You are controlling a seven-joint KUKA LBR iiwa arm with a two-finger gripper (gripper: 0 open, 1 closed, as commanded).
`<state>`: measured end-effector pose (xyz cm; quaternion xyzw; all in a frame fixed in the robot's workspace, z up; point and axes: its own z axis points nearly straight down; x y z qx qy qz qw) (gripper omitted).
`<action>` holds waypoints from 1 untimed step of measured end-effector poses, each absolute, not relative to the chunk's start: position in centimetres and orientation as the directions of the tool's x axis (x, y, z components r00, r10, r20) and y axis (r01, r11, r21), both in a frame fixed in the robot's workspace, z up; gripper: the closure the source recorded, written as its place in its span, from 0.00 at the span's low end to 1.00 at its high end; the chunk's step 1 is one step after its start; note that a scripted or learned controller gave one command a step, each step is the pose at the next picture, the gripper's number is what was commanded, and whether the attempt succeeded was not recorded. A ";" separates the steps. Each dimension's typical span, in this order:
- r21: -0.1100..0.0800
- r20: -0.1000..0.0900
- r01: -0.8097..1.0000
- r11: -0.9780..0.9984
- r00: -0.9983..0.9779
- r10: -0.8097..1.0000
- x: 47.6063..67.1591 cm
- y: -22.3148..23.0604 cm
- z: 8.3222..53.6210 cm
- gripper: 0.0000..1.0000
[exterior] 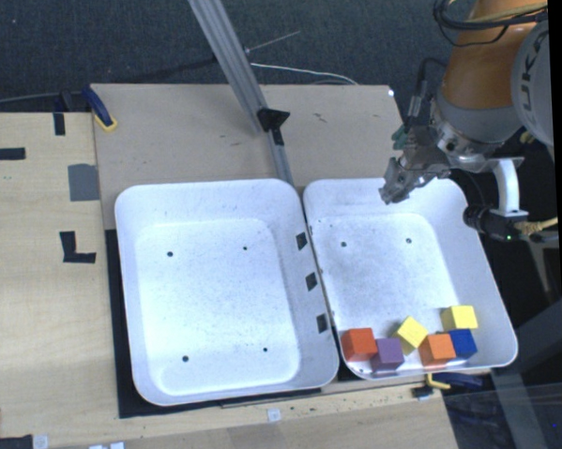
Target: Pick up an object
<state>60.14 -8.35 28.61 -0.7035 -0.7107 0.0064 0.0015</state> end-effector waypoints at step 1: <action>-0.008 0.000 1.000 -0.002 0.002 1.000 53.3 -9.0 25.3 1.00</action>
